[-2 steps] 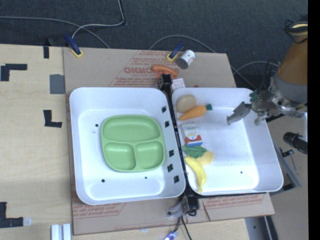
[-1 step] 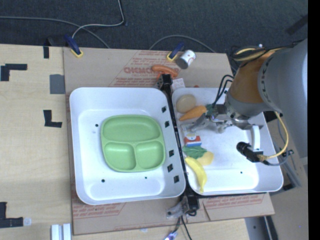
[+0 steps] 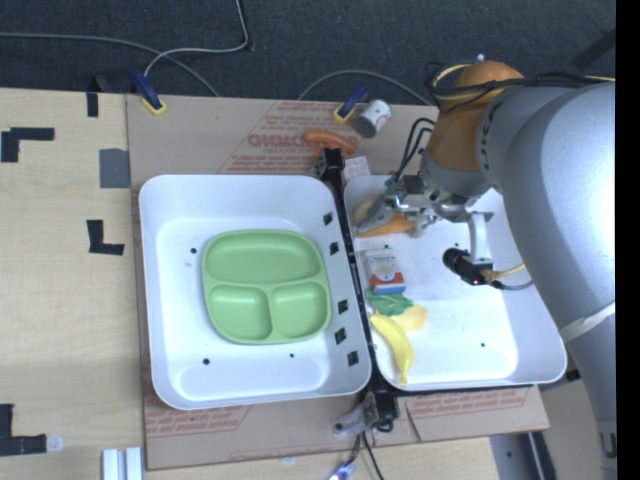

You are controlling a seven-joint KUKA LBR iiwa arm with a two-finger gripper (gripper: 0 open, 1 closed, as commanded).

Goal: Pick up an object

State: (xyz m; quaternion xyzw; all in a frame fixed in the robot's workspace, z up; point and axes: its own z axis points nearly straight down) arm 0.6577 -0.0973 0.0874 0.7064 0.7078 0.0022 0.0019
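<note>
Banana [image 3: 393, 342] lies lengthwise toward the right bin's [image 3: 500, 353] near edge; gripper [image 3: 400, 206] state: cannot tell.

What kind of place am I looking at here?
Probably a robotics lab test bench: a grey robot arm reaches over two white bins, toy-like items such as a banana lie inside, and loose cables trail behind.

Grey arm [image 3: 560, 198], wrist angled downward.

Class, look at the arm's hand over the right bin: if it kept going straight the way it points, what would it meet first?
The hand points down and left, at the right bin's upper left corner. It would probably meet the orange object lying just below it first, though the height between them is unclear from above.
</note>
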